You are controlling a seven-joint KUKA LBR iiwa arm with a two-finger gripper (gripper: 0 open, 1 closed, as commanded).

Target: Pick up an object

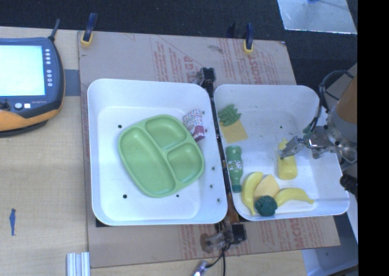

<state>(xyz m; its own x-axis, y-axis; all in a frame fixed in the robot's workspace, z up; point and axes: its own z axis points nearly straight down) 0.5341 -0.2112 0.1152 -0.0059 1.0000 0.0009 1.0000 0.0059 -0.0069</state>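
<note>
The arm came in over the right rim of the right bin, and most of it was cut off at the picture's right side; just a slice of its orange band showed there. The gripper hung low near that bin's right wall, its metal fingers small and blurred, so whether they were spread or closed could not be told, nor whether anything lay between them. Its tip sat just above a yellow block, touching or nearly so.

Toward the bin's front edge lay two bananas with a dark green ball between them, partly covering both. Along the left wall stood a green bottle, and toward the back-left corner a green pea pod on a yellow card.

In the left bin a green divided plate filled the middle, and a small printed packet, its label unreadable, lay by the plate's back-right edge.
</note>
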